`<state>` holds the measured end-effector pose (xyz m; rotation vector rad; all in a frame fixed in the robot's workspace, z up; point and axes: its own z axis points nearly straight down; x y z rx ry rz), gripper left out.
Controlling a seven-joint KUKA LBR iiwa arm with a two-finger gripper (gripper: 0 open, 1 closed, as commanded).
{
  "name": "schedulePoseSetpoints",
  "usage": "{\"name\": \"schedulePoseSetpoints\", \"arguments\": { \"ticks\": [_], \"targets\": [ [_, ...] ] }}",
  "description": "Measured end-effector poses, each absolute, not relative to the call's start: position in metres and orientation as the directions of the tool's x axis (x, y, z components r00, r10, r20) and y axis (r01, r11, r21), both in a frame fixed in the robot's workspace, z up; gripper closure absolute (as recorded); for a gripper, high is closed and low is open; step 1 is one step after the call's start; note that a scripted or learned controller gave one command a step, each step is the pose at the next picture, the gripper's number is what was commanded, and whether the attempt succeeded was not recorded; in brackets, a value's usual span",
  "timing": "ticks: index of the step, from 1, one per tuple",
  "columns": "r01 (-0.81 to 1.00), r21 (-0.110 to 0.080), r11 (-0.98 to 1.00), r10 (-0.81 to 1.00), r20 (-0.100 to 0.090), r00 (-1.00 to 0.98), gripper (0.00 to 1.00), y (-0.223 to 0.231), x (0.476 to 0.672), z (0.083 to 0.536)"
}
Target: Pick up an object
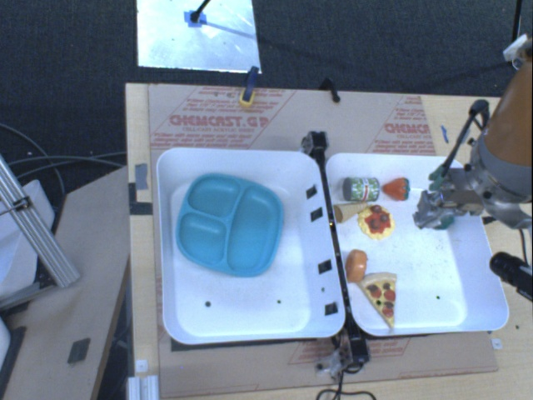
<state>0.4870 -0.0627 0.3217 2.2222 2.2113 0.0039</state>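
While the arm (pixel 508 148) hangs over the right bin (pixel 441 302), the step in hand looks like the approach: its gripper (pixel 435 211) sits over bare floor just right of the toy food, and whether the fingers are spread or pressed together I cannot tell. Next it likely must shift left and descend onto one piece. The left bin (pixel 250 307) bears a blue divided plate (pixel 229 223). Red print on the bench (pixel 275 107) sheet is reversed, seemingly "CHEMCAST". Candidates: pizza slice (pixel 381 292), green-labelled can (pixel 361 189), round pizza (pixel 376 222), tomato (pixel 396 188).

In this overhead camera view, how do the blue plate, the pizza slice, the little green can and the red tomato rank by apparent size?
1. Blue plate, largest by far.
2. Pizza slice.
3. Green can.
4. Red tomato, smallest; only slightly smaller than the can.
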Motion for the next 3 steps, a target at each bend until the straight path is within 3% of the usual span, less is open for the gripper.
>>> {"name": "schedulePoseSetpoints", "arguments": {
  "ticks": [1, 2, 3],
  "targets": [
    [1.000, 0.003, 0.011, 1.000, 0.002, -0.011, 1.00, 0.010, 0.525, 0.298],
    [1.000, -0.002, -0.003, 1.000, 0.000, 0.003, 1.00, -0.032, 0.485, 0.276],
    [1.000, -0.002, 0.013, 1.000, 0.003, -0.013, 1.00, 0.061, 0.486, 0.247]
  ]
}}
